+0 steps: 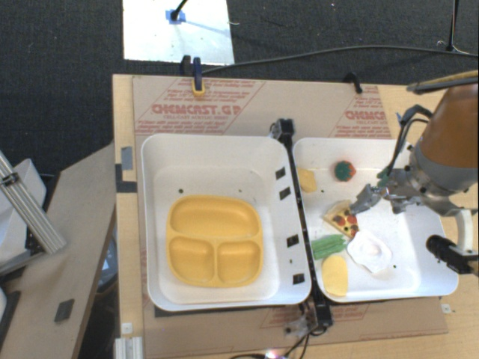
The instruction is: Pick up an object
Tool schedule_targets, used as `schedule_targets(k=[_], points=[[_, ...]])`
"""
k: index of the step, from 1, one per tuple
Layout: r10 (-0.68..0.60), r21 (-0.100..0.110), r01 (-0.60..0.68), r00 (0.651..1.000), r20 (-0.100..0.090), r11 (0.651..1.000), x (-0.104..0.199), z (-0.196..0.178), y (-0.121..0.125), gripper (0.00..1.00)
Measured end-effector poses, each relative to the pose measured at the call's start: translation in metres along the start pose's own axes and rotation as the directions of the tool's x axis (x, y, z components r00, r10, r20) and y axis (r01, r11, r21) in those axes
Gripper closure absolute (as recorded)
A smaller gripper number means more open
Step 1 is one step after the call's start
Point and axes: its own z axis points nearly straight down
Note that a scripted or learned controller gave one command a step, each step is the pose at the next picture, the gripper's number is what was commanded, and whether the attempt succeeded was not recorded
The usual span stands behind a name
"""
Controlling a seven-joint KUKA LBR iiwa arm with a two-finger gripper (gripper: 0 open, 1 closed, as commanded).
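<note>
So the gripper [367,198] sits low over the right bin [430,279], just right of the pizza slice toy [341,220], and honestly there's no telling whether its fingers are wide or closed from this angle. Nothing visibly pinched between them. Around it in that bin: a fried egg toy [370,252], a green piece [326,245], a yellow oval [335,275], a small yellow chunk [307,180] and a red-green ball [344,170]. The left bin [161,170] on the worktop holds a yellow divided plate [215,239].
</note>
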Motion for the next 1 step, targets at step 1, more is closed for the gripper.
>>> schedule_targets(k=[1], points=[[-0.003,-0.013,0.003,1.0,0.002,1.0,0.0003,-0.0065,0.0027,0.0]])
